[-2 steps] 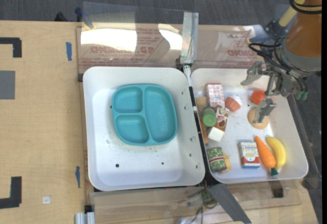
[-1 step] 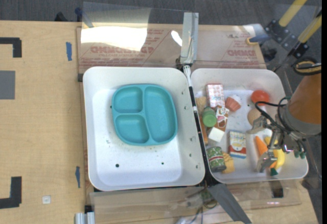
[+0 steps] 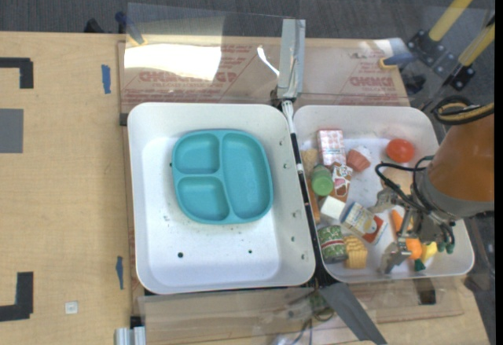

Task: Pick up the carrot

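The carrot (image 3: 398,221), a small orange stick, lies near the right side of the right bin (image 3: 452,266), among other toy food. My gripper (image 3: 390,229) is low over it, reaching in from the right below the orange wrist band. Its two metal fingers (image 3: 391,258) stand apart, one on the far side of the carrot and one on the near side. The gripper is open and the carrot rests in the gap between the fingers, touching the bin floor as far as I can see.
The right bin also holds a red tomato (image 3: 401,150), a red-and-white carton (image 3: 331,145), a green round item (image 3: 321,182), a corn piece (image 3: 355,254) and several small packets. A teal divided plate (image 3: 222,176) sits in the left bin (image 3: 149,202).
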Available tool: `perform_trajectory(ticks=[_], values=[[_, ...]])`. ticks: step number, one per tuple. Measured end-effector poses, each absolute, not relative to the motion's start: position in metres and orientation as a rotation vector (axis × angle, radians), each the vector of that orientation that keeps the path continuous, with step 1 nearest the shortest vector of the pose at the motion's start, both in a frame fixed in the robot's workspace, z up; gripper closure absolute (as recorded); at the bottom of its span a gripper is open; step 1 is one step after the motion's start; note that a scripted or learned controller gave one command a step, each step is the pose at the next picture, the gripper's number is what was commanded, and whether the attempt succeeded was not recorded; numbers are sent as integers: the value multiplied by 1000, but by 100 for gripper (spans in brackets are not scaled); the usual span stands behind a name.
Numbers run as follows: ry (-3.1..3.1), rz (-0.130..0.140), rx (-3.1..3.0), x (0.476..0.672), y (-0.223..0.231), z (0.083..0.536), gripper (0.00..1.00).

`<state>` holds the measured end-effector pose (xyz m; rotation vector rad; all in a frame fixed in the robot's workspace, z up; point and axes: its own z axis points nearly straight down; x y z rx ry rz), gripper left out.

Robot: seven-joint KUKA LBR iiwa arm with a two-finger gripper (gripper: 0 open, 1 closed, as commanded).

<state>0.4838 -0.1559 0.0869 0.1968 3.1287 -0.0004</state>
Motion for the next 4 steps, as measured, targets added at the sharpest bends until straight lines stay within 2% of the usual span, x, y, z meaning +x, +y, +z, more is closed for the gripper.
perform_trajectory(ticks=[1,2,3,4], values=[[3113,-6,194,489,-156,101,100],[3111,2,351,483,-83,187,100],[3141,1,-64,480,-123,164,100],[3132,-1,-66,482,-122,175,100]])
